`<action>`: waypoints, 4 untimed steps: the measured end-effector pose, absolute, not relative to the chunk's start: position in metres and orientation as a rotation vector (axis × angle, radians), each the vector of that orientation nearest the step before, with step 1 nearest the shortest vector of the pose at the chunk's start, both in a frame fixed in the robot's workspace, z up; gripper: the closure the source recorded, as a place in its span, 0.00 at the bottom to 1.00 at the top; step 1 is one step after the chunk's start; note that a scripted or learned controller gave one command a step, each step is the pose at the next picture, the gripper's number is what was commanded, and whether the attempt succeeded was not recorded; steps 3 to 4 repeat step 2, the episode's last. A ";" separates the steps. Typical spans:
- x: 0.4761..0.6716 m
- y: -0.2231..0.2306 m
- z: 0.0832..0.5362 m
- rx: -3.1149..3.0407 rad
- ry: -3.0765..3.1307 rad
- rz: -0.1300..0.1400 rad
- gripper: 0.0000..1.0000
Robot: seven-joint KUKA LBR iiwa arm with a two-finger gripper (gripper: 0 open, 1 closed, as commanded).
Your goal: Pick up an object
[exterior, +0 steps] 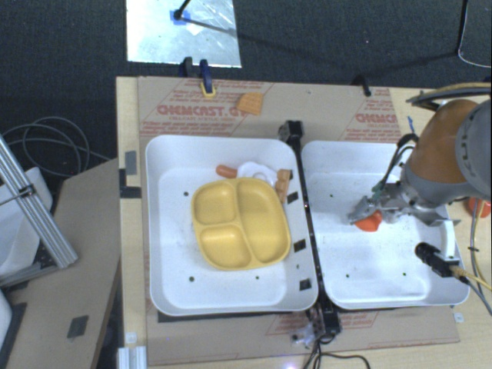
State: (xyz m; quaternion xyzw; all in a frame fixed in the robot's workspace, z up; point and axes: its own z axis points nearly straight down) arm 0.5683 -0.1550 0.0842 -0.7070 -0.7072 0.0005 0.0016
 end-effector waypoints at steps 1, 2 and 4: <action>0.571 -0.156 0.095 -2.223 -2.224 -0.004 1.00; 0.592 -0.083 0.196 -2.214 -2.240 -0.014 1.00; 0.592 -0.083 0.196 -2.214 -2.240 -0.014 1.00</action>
